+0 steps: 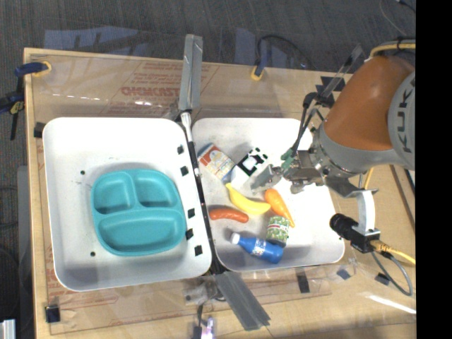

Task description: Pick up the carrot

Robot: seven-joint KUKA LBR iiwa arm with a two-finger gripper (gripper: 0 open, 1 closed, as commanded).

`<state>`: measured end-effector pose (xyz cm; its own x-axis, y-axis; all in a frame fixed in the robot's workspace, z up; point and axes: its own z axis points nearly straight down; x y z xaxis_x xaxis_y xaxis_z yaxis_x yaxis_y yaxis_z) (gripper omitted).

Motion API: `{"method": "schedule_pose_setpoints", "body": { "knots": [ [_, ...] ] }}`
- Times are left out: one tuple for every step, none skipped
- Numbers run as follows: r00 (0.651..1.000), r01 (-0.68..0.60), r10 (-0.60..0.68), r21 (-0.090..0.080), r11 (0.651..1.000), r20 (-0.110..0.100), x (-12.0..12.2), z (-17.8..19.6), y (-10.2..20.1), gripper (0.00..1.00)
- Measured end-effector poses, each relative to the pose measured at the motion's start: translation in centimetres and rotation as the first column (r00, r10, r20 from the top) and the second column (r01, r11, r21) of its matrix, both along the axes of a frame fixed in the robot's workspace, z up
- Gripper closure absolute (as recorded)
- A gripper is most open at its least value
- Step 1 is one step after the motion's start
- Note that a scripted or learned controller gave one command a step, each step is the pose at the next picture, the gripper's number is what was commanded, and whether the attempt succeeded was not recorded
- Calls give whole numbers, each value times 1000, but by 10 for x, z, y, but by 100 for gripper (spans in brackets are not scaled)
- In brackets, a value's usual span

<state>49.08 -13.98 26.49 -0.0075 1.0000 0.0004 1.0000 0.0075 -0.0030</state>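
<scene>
The carrot [279,204] is orange and lies at a slant in the right bin [319,242], just right of centre. Its upper end points toward the gripper [274,176], which hangs right above that end, slightly to the upper left. The arm's grey wrist and orange band reach in from the right and cover the bin's right rim. The carrot rests on the bin floor, its left side against a yellow banana [246,201].
Crowded around the carrot are a green can [277,229], a blue bottle [258,247], a red sausage-shaped item [229,215], a small carton [215,162] and a black-and-white tag [253,162]. The left bin [63,154] holds a teal divided tray [138,212].
</scene>
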Motion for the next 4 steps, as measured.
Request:
{"method": "schedule_pose_setpoints", "body": {
  "knots": [
    [994,-107,107,1,994,-2,16,-120,-63,0],
    [976,-217,217,0,976,3,53,-171,-70,0],
    [975,-223,223,-3,975,8,55,-158,-70,100],
    [990,-144,144,-1,990,2,54,-82,-66,100]
  ]
}}
